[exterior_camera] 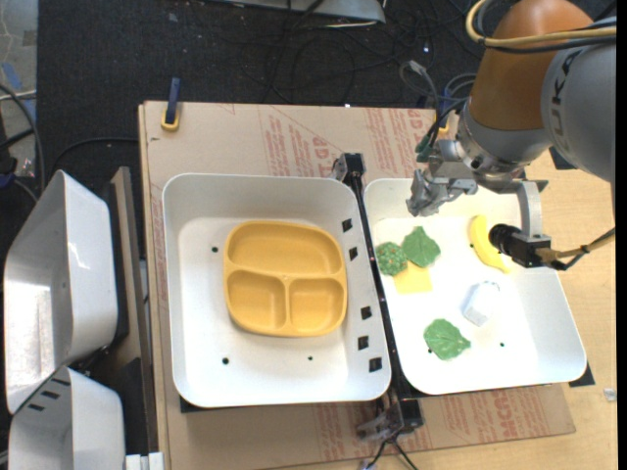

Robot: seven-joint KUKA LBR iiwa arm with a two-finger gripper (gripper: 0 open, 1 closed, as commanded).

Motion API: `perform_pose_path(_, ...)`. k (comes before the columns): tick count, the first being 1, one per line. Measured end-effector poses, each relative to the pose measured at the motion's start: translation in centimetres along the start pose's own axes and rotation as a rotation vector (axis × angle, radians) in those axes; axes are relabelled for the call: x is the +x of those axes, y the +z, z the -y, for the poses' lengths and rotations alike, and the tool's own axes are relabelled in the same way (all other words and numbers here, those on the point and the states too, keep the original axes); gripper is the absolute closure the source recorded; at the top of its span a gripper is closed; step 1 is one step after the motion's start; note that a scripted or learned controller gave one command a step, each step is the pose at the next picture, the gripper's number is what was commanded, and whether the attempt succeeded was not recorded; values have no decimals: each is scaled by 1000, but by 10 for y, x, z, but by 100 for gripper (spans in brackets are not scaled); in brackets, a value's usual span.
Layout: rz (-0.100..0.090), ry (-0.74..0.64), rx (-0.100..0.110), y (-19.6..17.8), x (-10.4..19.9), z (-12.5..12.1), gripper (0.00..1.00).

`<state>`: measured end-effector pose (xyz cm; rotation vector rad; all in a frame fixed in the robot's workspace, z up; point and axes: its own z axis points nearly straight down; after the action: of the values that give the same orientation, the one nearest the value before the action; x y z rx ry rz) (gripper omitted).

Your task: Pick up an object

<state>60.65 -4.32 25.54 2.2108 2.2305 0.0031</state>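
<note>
I am reaching in over the right bin (549,365), wrist angled down, orange band sitting above it. My gripper (423,202) is hanging over the bin's far left corner; I cannot tell from this view whether it is parted or closed, and nothing is visibly gripped.

Inside the right bin: a banana (480,243) is lying near the far side, beside a black fitting on my arm. Two green leafy pieces (409,253) are sitting at the left wall, touching a yellow block (414,281). A white-blue object (478,304) is resting mid-bin; another green piece (446,340) is lying nearer the front.

Left of this bin, the left bin (186,360) is holding a yellow divided tray (286,276).
</note>
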Motion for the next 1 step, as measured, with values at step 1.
perform_pose_path(1,-1,0,2,14,61,-11,100)
